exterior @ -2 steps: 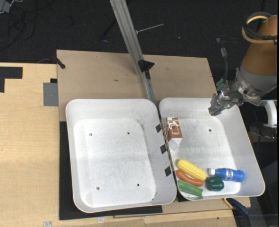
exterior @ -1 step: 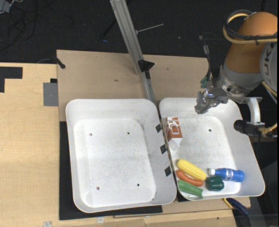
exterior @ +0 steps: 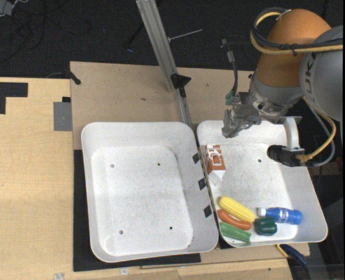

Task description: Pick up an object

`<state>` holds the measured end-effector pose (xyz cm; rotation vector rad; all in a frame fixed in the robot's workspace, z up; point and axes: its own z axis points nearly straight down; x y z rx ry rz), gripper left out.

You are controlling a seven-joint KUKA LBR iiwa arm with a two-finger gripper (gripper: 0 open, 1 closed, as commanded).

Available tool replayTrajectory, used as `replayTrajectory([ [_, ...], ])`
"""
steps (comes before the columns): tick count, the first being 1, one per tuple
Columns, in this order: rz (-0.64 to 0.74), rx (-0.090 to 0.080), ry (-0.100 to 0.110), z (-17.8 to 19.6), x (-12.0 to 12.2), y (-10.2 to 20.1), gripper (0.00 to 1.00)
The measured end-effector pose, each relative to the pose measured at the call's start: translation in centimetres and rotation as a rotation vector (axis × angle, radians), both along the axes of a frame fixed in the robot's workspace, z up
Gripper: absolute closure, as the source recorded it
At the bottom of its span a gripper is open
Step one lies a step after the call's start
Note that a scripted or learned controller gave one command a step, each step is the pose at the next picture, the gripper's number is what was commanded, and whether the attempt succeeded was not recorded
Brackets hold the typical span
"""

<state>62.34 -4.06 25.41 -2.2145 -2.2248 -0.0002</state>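
The pincer [exterior: 232, 126] hangs over the far left corner of the right bin [exterior: 265, 174], pointing down and toward the left; its fingers are dark and bunched together against the white floor, and I cannot tell whether they are parted or closed; nothing shows between them. Behind it, up and to the right, the grey wrist widens into the orange band [exterior: 289, 39] of the arm, with yellow cable looped around it; a black fitting sits just to the right of the pincer, over the bin's far right side.

Just below the pincer and slightly to its left, a small brown and white packet [exterior: 214, 158] lies against the bin's left wall, apart from the fingers. Well below the pincer, in the near corner of the same bin, a cluster of objects lies close together: a yellow corn cob [exterior: 237, 208], an orange piece [exterior: 233, 219] just beneath it, a green pepper [exterior: 235, 233] at the near rim; to their right a dark green lump [exterior: 265, 227] and a blue bottle [exterior: 283, 215] with a white cap.

To the left of the pincer, across the divider with black clips, lies the left bin [exterior: 140, 188]; a slanted metal rail [exterior: 160, 45] rises beyond it, up and left of the pincer.
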Motion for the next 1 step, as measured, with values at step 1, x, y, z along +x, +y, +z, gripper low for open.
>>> replayTrajectory([
  [1, 0.000, 0.001, 0.002, -0.02, -0.65, 5.67, 1.00],
])
